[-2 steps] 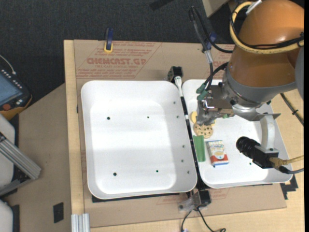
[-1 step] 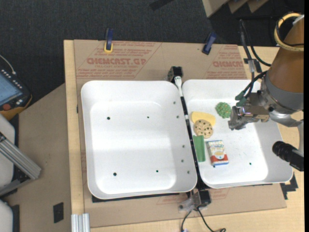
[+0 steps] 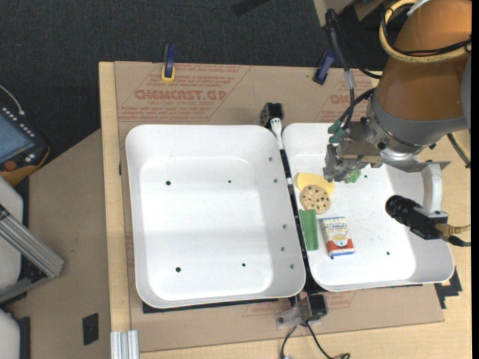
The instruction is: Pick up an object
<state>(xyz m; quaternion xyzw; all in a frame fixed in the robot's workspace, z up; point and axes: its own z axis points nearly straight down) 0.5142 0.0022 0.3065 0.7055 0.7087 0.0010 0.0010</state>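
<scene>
Just beside the yellow piece [image 3: 306,181], the tool [image 3: 340,172] hovers, its spread impossible to judge; the small carton [image 3: 338,236] nearby looks light, stiff, best pinched across its narrow sides.

A cardboard-covered bench [image 3: 187,88] carries two white bins (side by side): left bin [image 3: 150,275], right bin [image 3: 419,271].

A brown cardboard sheet [image 3: 187,88] with red lettering is laid across the bench, held at its 12 o'clock edge by two blue clamps — one [image 3: 169,60] toward 11 o'clock, one [image 3: 325,66] toward 1 o'clock. A screen device [image 3: 13,135] is seen at 9 o'clock, an aluminium rail [image 3: 26,241] at 8 o'clock.
</scene>
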